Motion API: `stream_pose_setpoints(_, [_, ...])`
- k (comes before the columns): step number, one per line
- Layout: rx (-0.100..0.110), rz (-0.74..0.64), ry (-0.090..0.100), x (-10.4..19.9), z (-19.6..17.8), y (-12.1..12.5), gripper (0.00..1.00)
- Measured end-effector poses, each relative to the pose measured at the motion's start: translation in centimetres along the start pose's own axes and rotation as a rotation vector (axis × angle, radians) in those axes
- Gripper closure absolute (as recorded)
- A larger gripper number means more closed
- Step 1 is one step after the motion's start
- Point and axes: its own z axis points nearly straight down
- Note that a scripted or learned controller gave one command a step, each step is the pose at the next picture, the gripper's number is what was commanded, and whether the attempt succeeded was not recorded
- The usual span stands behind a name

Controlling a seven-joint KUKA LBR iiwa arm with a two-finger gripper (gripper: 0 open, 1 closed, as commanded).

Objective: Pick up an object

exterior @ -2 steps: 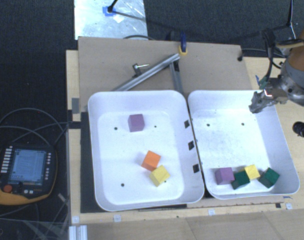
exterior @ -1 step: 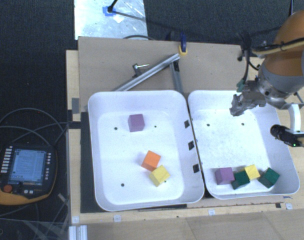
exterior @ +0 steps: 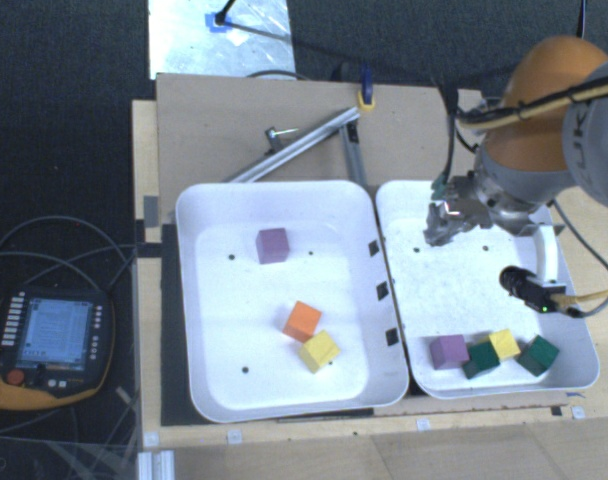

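Observation:
My gripper (exterior: 442, 224) hangs over the far left part of the right bin (exterior: 409, 268), with nothing visible between its fingers. In the left bin (exterior: 209, 268) lie a purple cube (exterior: 272, 245), an orange cube (exterior: 302, 320) and a yellow cube (exterior: 320, 350) touching the orange one. Along the near edge of the right bin sit a purple cube (exterior: 448, 350), a dark green cube (exterior: 481, 358), a yellow cube (exterior: 504, 344) and another green cube (exterior: 538, 354).
A metal rod (exterior: 294, 146) lies on the brown board behind the bins. A teach pendant (exterior: 46, 340) with cables rests at the left of the bench. A black cable fitting (exterior: 522, 286) hangs from the arm over the right bin.

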Motion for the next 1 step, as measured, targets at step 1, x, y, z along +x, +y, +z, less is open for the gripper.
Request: stream_pose_setpoints(1, [-0.001, -0.002, 0.000, 6.12, -0.08, -1.45, 1.00])
